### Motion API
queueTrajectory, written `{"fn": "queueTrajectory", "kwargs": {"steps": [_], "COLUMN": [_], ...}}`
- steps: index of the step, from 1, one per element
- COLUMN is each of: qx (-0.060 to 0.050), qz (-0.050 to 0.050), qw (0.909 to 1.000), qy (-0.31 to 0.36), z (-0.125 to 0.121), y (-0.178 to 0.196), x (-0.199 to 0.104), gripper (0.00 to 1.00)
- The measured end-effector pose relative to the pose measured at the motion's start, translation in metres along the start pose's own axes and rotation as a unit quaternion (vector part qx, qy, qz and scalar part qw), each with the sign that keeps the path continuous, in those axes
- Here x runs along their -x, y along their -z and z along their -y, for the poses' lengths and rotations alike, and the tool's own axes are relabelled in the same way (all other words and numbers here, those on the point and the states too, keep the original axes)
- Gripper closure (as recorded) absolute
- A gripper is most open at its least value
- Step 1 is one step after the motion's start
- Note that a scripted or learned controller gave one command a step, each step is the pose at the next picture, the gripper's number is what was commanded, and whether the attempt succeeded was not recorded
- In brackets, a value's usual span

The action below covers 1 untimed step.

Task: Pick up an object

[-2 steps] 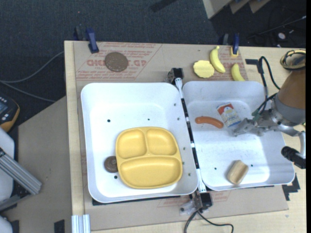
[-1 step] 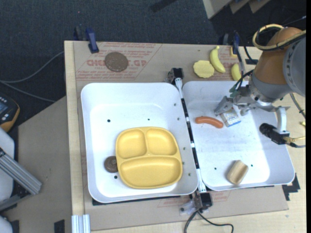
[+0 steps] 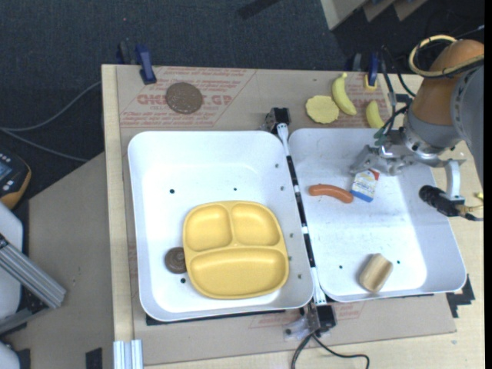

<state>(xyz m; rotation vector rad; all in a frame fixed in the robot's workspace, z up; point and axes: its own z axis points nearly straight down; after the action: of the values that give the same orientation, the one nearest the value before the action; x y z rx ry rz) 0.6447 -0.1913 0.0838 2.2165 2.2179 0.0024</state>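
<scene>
One small carton (image 3: 364,185) lies near the far edge of the right bin (image 3: 430,271), directly under the gripper (image 3: 378,165) whose fingers spread wide above it; it looks light and crushable, best pinched gently across its flat sides.

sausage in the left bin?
No, the sausage lies in the right bin, beside the small carton under the gripper.

bins (image 3: 154,206): smooth white plastic | tray (image 3: 234,248): matt yellow plastic | bench (image 3: 254,83): printed brown cardboard
</scene>
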Motion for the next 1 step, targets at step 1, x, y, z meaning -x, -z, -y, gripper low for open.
{"fn": "queueTrajectory", "kwargs": {"steps": [1], "qx": [-0.004], "qz": [-0.003], "qw": [1.0], "qy": [0.001], "z": [0.0217], "y": [0.0011], "x": [-0.0508], "gripper": [0.0]}}
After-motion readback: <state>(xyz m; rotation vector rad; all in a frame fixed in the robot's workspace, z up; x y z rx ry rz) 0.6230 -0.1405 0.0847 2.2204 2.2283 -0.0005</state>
